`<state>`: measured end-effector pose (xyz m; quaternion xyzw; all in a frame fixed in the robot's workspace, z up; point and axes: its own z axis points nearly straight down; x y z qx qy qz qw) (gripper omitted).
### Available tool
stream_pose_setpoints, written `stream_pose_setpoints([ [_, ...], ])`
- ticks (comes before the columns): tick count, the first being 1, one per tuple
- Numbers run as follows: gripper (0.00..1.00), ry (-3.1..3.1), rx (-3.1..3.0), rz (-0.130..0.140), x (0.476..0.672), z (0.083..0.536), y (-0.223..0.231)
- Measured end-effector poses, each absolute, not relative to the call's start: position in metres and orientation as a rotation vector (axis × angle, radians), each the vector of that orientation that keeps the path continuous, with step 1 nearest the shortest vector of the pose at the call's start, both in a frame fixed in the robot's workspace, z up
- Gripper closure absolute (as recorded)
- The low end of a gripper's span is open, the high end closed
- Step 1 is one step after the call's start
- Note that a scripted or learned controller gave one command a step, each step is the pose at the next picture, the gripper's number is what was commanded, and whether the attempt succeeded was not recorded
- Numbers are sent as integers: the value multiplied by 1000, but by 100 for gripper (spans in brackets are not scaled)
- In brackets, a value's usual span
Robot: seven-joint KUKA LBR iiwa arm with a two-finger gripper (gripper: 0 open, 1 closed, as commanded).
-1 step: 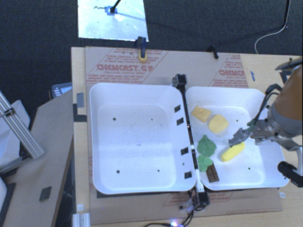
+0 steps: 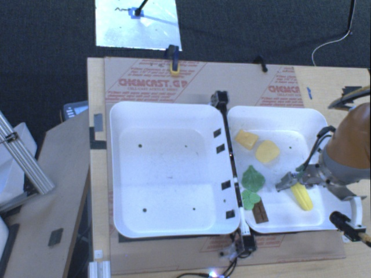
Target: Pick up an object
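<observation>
The arm comes in low from the right over the right bin [image 2: 307, 119], gripper [image 2: 294, 184] down right at the yellow corn-shaped piece [image 2: 302, 196]. Most of the arm's cut off, and honestly can't tell its grip state from this blur.

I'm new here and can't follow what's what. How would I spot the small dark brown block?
Start at the right-hand shallow white bin. Go to its near left corner, beside the divider between the bins. The small dark brown rectangular block lies there just below the green leafy pieces, the only dark, straight-edged item among yellow and green ones.
</observation>
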<state>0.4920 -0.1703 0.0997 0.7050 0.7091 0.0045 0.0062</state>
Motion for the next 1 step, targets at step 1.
stream_pose_setpoints([
  [1, 0, 2230, 2208, 6, 538, 85, -117],
])
